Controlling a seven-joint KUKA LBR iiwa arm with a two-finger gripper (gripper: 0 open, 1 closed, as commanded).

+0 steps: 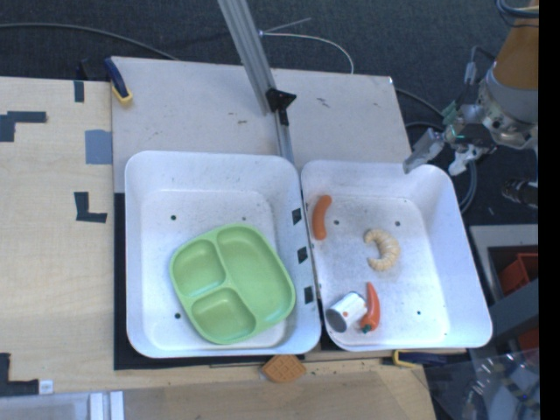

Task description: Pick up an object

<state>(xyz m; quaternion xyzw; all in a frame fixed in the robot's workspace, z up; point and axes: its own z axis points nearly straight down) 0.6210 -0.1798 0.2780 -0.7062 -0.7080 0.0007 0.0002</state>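
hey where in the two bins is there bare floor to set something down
Right bin: bare middle floor between the sausage, the croissant and the carrot; crowded where the white cup touches the carrot. Left bin: bare strip behind the green tray.

bench (pixel 201 112) bears two white bins (pixel 140 234)
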